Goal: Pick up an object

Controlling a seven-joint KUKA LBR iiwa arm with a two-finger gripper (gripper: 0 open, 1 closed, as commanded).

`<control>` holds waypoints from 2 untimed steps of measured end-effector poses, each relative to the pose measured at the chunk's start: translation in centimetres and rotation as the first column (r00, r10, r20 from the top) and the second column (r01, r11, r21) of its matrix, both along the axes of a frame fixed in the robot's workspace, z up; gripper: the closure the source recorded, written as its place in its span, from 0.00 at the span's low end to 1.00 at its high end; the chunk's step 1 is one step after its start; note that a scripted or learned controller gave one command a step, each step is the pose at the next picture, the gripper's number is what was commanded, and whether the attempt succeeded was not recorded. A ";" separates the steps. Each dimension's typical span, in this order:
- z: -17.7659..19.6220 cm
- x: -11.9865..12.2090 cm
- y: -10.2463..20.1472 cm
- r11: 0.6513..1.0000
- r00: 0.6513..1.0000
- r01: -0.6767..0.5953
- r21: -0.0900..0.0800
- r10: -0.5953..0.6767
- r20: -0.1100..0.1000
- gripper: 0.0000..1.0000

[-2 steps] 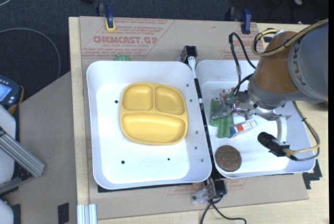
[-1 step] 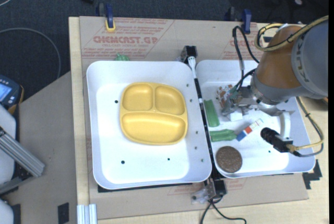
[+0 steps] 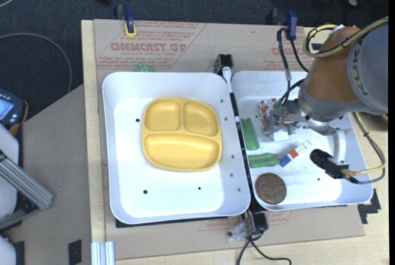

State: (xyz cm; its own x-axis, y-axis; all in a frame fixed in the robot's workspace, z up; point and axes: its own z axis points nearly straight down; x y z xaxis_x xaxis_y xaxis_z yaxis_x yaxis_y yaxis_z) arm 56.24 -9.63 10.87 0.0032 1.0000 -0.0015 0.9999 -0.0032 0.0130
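The right bin holds a light green bar along its left wall. Below it lies a darker green piece. A small blue block and a white and red piece sit near the bin's middle. A brown round disc rests at the bin's front. My gripper is down in the upper left part of this bin, just right of the light green bar. A small speckled reddish thing shows right at the gripper's upper edge. Nothing can be seen held.
The left bin contains a yellow divided plate in its middle. The arm comes in from the right over the right bin's back half. Clamps stand on the board's far edge.
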 end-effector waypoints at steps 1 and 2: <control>1.0 0.0 0.0 1.000 1.000 0.001 -0.001 -0.001 0.002 1.00; 2.0 0.1 0.0 1.000 1.000 0.001 -0.001 -0.001 0.004 1.00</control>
State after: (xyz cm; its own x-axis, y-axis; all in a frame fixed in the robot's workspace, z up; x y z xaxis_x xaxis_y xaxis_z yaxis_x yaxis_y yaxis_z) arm 56.30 -9.60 12.84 0.0047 1.0000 -0.0027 0.9999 -0.0046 0.0167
